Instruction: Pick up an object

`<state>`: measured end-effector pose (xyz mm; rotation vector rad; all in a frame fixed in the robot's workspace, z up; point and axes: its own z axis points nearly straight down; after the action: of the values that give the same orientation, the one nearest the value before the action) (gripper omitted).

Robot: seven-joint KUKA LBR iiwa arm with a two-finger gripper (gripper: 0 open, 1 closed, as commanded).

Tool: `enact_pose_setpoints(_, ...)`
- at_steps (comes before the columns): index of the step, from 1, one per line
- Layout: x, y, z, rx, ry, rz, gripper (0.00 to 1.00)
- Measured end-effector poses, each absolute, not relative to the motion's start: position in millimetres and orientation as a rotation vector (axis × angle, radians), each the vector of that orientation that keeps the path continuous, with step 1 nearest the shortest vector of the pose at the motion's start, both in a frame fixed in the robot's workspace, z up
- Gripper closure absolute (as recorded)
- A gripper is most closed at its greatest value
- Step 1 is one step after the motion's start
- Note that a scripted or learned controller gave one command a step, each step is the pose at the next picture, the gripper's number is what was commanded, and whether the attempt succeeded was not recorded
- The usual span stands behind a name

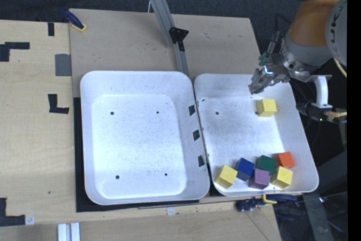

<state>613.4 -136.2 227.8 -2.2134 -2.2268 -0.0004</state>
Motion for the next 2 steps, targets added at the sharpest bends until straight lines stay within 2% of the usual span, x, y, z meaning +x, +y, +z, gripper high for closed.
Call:
enact_pose_setpoints(1,613.2,-83.2,219.8,-2.212,-2.227,0.001,1.0)
enact_pose_setpoints(2,619.7,-31.5,232.5,-2.212,-2.229,-0.002,1.0)
